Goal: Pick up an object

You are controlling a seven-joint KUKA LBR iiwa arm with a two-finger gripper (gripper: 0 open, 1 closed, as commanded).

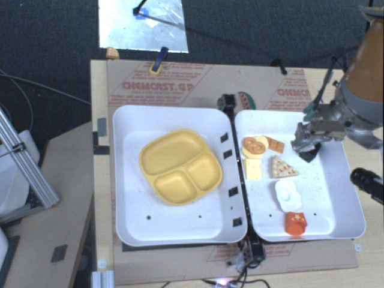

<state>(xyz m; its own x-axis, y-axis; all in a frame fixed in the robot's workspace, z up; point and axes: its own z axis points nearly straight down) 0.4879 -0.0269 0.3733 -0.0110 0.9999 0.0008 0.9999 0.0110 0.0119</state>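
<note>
Hovering over right bin at about 2 o'clock, gripper empty, can't tell if jaws open or shut. Pizza slice just beside it, 7 o'clock side. Yellow tray in left bin.

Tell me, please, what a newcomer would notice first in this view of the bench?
Most striking is the yellow tray, with three compartments, lying in the left bin. Next comes the cluster of toy food in the right bin: a round piece, a pizza slice, a white piece and a red piece nearest the front. The end effector hangs over that bin's far right part, beside the food.
</note>
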